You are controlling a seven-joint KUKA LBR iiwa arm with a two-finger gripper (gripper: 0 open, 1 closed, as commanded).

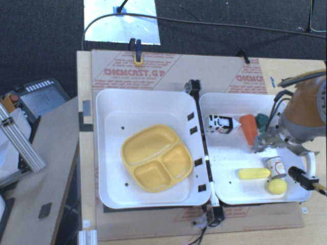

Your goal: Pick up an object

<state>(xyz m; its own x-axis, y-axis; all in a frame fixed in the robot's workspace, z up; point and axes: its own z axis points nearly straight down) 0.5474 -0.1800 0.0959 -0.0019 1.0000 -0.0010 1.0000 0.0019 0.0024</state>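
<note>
Two shallow white bins side by side on a cardboard sheet printed in red, with a yellow-and-black clamp on the sheet's 12 o'clock edge.

In the left bin, near the middle, a yellow divided plate with three compartments, lying flat and turned at a slant.

In the right bin, several small things for picking:
- Toward 10 o'clock of the floor, close to the wall shared with the left bin, a black-and-white printed packet.
- At 3 o'clock of the packet and near it, an orange carrot-shaped piece, lying lengthwise from 12 to 6.
- At 2 o'clock of that piece, touching it or just beside it, a dark green thing, too small to name.
- Toward 6 o'clock of the floor, a yellow banana-shaped piece lying crosswise.
- At 4 o'clock of the banana shape, just beside its end, a round yellow fruit, lemon-like.
- At 12 o'clock of the round fruit, a small white can with a red label.

Reaching in from 3 o'clock, the grey arm with its orange band. Low over the right bin, the gripper, at 4 o'clock of the orange piece's lower end and at 11 o'clock of the can. Cannot tell whether open or closed, nor whether touching the orange piece or grasping anything.
</note>
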